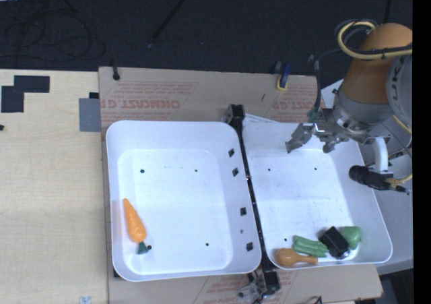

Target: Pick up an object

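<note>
- Low in the right bin [377, 255], by its near edge, sits a small heap: a tan gourd-shaped toy [293, 257], a green pod-like toy [309, 246], a black block [335, 241] and a rounder green piece [351, 234]. All well below the end effector, toward the near rim. Pod touches the gourd toy; black block lies partly over the green ones.
- End effector [312, 137] hangs over the far part of the right bin, near its back wall. Two dark fingers are spread apart w/ nothing between them, so it's wide open and has hold of nothing.
- Arm [374, 80] is grey w/ an orange band, coming in from the right, behind & above the end effector.
- Carrot toy [134, 222], orange w/ a dark green stub at its near end, lies in the left bin [111, 161], far to the left of the end effector & nearer the camera, close to that bin's left wall.
- Black divider strip [244, 181] runs btwn the two bins, left of the end effector.
- Cardboard sheet [175, 94] w/ red print lies under both bins, on a pale wood surface [47, 195].
- Blue-and-yellow clamp [283, 77] grips the cardboard's back edge, just behind & left of the end effector.
</note>
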You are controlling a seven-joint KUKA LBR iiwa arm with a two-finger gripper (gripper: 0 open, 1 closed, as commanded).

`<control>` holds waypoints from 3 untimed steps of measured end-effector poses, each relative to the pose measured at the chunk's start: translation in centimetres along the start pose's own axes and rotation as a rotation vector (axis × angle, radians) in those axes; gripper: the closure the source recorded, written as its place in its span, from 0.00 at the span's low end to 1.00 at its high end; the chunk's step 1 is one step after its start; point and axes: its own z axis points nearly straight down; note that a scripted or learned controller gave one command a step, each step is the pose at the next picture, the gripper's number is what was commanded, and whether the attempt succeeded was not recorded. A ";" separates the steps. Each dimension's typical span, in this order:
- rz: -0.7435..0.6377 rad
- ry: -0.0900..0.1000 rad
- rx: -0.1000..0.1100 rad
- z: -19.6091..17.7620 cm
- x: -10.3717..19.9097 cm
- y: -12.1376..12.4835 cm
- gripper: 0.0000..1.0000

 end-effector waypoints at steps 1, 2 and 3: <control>-0.006 0.001 -0.007 -15.2 5.0 1.1 0.00; -0.008 0.003 -0.008 -32.1 13.4 0.3 0.00; 0.004 0.002 0.009 -34.8 11.3 -6.2 0.00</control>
